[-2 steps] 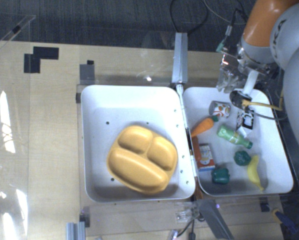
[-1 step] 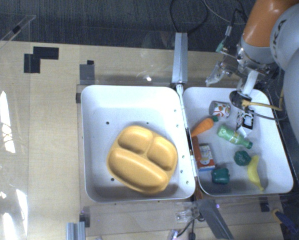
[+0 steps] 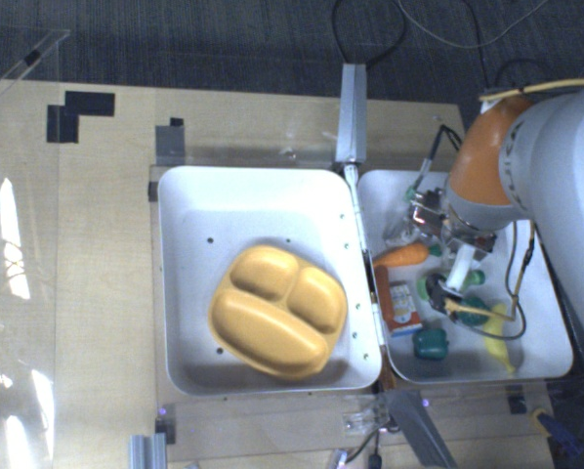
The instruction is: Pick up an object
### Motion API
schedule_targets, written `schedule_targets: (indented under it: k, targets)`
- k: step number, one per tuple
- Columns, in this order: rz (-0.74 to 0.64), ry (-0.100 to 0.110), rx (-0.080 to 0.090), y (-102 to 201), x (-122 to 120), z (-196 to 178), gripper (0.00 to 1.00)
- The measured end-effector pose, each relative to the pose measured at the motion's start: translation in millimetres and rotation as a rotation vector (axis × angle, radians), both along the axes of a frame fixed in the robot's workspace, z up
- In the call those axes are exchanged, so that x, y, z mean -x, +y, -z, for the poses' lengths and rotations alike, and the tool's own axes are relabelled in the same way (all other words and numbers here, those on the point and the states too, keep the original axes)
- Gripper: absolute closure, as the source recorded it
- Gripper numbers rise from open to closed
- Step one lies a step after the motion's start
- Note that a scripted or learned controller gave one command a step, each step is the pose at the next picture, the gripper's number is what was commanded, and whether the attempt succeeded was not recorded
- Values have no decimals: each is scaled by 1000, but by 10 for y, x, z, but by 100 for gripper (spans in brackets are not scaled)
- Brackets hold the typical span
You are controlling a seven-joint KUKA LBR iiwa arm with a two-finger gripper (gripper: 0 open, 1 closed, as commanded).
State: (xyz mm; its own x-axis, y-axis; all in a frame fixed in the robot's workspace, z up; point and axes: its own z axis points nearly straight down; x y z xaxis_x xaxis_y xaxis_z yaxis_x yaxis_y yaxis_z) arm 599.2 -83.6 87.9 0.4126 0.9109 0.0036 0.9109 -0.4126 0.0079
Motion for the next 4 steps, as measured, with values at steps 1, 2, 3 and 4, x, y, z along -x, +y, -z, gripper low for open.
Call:
schedule_targets:
  k: [1, 2, 3, 4]
  targets:
    - [25, 0, 1, -239, -85, 2, 0]
    - [23, -7, -1, -225, -114, -127, 100]
    - [62, 3, 1, -553, -132, -920, 100]
    - [61, 3, 1, -549, -132, -918, 0]
